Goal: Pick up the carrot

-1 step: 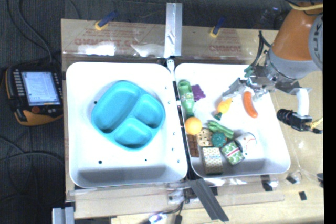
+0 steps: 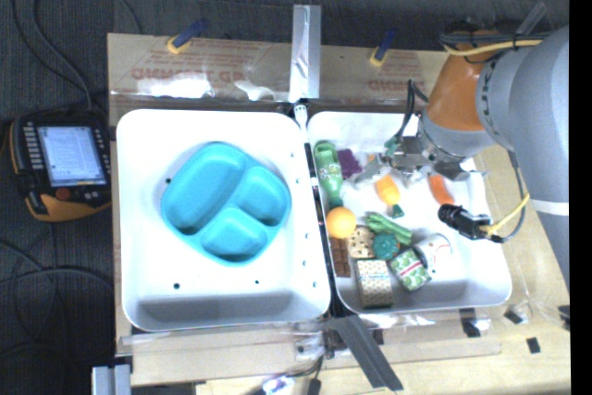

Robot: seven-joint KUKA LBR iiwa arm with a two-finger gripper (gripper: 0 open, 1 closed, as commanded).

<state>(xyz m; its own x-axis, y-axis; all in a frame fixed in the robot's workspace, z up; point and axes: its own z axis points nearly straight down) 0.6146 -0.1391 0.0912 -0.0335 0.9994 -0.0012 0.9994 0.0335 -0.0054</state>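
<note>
A robotics lab I run remotely, teach pendant (image 2: 63,164) on dark carpet (image 2: 55,310), loose cables (image 2: 46,5), bench (image 2: 231,69) with taped plastic sheeting (image 2: 213,69).

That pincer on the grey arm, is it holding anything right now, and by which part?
It cannot be told. The pincer hangs over the right white bin, beside a small orange-and-yellow toy piece, but the wrist hides its tips.

Arm over right bin (image 2: 499,291), jaws (image 2: 404,160) near carrot (image 2: 441,190), possibly touching

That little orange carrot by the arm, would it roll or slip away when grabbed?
The carrot looks small, tapered and smooth, so it may well roll or squirt sideways. It seems a rigid toy, likely light. Lying near the right bin's wall, it has little room to escape.
</note>
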